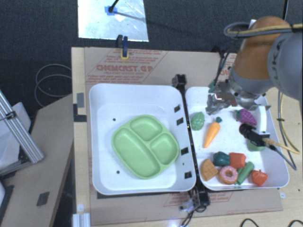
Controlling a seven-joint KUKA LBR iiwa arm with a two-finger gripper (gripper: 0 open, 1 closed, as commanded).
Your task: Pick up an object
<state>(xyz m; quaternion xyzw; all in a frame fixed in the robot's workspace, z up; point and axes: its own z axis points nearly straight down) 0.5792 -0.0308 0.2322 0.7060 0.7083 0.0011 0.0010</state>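
Camera view: gripper over right bin, metallic fingers' spread impossible to tell. Below them, tapered orange toy carrot; beside it, knobbly green broccoli. Bumpy purple grapes to the side. Smooth green sectioned plate well apart.

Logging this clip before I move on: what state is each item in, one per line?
gripper: over the right bin, above the toys; nothing seen between its fingers.
green divided plate: flat in the left bin, compartments bare.
carrot: lying in the right bin.
purple grapes: lying beside the arm.
donut: lying flat near the front wall.
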